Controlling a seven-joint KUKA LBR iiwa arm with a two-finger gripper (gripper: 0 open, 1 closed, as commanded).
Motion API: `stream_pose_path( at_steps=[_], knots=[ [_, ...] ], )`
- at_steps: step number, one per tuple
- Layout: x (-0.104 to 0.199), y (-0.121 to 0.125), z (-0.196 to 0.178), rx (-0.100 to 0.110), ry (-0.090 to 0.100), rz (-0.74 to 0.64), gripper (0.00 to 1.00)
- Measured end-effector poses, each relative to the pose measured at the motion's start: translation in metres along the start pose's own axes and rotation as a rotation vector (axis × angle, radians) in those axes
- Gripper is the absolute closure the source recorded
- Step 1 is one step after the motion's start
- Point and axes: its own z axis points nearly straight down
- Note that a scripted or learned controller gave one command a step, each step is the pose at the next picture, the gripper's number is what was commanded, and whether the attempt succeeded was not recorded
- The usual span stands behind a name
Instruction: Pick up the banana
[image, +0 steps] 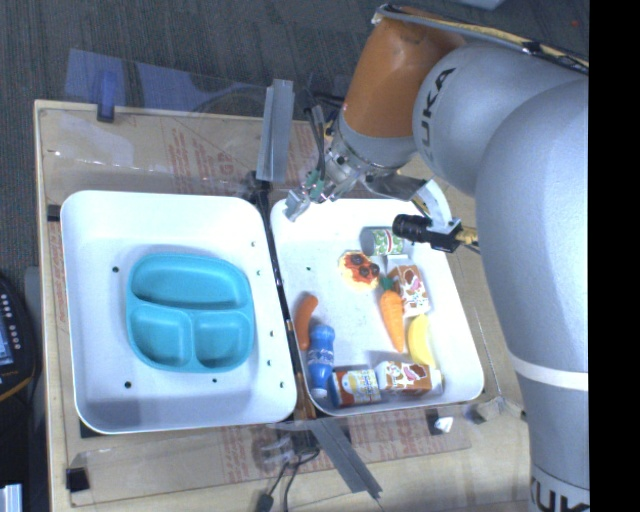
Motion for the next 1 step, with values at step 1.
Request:
stream_pose_path(
  at_steps=[1],
  knots=[
    [0.0441, 0.0321, -0.0433, 0.005, 0.003, 0.121, 1.0]
  ],
)
